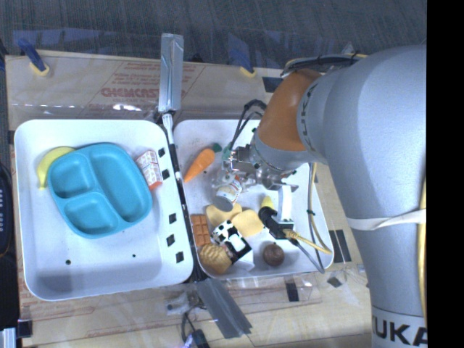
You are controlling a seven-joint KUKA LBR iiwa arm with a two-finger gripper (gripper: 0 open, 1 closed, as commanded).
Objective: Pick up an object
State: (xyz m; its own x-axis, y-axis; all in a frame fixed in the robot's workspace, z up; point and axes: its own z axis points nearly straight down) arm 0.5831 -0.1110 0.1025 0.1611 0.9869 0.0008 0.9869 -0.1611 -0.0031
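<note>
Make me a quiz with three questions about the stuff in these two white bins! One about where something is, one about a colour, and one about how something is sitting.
1. Where is the carrot?
A. right bin
B. left bin
C. on the floor

2. What colour is the divided tray?
A. red
B. blue
C. green

3. How does the tray sit with the banana?
A. far from it
B. under it
C. partly covering it

Answers:
1. A: the carrot lies in the right bin, near its left wall.
2. B: the tray in the left bin is plainly blue.
3. C: just a yellow curve peeks out at the tray's upper left edge.
</note>
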